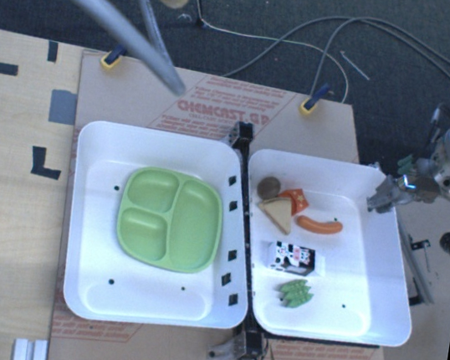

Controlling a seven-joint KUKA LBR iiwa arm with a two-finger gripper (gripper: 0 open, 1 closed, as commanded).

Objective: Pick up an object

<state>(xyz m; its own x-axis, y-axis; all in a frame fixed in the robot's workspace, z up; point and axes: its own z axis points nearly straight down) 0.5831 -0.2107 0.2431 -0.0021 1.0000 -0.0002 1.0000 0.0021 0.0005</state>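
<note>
The right white bin (373,317) holds several small items: a brown round piece (269,187), a red piece (294,199), a tan wedge (277,215), an orange sausage (318,225), a black-and-white carton (292,258) and a green leafy piece (296,293). My gripper (387,195) hovers at the bin's upper right edge, above and to the right of the sausage. Nothing shows between its fingers.
The left white bin (82,279) holds a green divided plate (171,219). A black clamp strip (237,236) joins the two bins. Cables (315,37) run over the dark floor behind the bench. A grey pole (106,20) crosses the top left.
</note>
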